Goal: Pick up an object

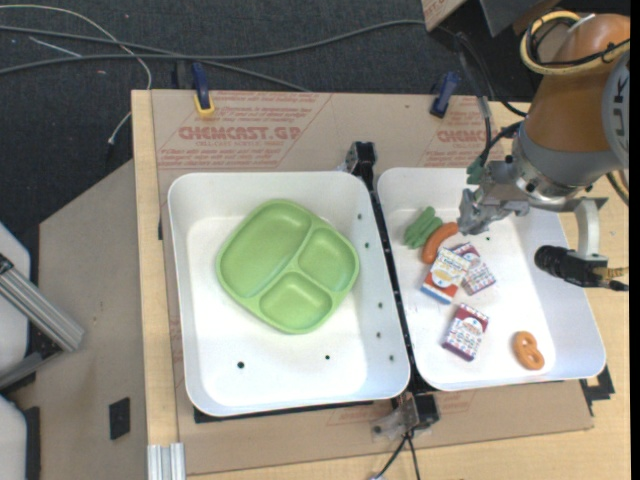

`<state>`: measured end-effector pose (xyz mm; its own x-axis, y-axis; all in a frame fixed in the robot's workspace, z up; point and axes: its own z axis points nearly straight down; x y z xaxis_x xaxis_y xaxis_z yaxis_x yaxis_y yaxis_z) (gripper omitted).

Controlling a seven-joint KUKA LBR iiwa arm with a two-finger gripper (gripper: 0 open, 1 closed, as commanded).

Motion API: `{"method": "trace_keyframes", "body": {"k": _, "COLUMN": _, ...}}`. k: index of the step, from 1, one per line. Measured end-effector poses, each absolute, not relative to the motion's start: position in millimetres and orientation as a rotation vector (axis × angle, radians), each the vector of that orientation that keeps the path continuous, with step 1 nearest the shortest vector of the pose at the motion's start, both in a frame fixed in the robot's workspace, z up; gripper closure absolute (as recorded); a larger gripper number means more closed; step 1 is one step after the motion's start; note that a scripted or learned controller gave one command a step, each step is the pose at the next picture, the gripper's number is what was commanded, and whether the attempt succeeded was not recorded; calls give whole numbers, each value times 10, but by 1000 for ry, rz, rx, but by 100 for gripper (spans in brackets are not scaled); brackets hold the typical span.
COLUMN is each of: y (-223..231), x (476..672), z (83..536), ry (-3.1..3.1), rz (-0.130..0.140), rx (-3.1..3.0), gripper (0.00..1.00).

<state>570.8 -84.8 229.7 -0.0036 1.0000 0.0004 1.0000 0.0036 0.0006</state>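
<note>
While resting on brown board (300, 118) printed "CHEMCAST GP" over dark carpet (250, 28), holds two white bins (200, 268). Poised in the right bin: gripper (478, 218), opening impossible to judge, just above an orange carrot-like toy (438, 240) beside a green piece (420, 226), small patterned cartons (457, 271) near.

Grey arm (orange-banded), gripper (478, 218) lowered
</note>
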Motion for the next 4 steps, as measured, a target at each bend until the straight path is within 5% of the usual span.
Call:
{"method": "trace_keyframes", "body": {"k": 2, "y": 91, "x": 6238, "z": 2315, "ry": 2226, "rz": 4, "rx": 2215, "gripper": 100}}
{"method": "trace_keyframes", "body": {"k": 3, "y": 574, "x": 6326, "z": 2191, "ry": 2224, "rz": 3, "rx": 2217, "gripper": 100}}
{"method": "trace_keyframes", "body": {"k": 4, "y": 557, "x": 6324, "z": 2197, "ry": 2222, "rz": 2, "rx": 2219, "gripper": 0}}
